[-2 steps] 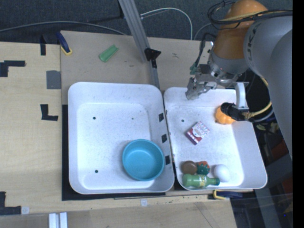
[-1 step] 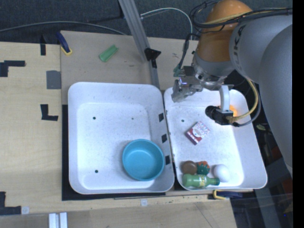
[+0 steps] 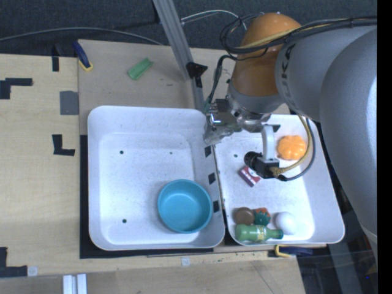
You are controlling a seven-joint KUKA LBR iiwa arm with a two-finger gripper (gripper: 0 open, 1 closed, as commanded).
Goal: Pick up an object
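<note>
My gripper hangs over the far left corner of the right bin, close to the wall between the two bins. Nothing shows between its fingers. In the right bin, an orange pumpkin-like ball lies near the far right. A small red and white box sits in the middle. Along the near wall are a brown lump, a small red and teal piece, a green bottle on its side and a white egg. A blue bowl stands in the left bin.
A grey pole slants up from the far edge between the bins. A green block and a blue and yellow clip lie on the bench behind the left bin. The arm's large grey body covers the right side.
</note>
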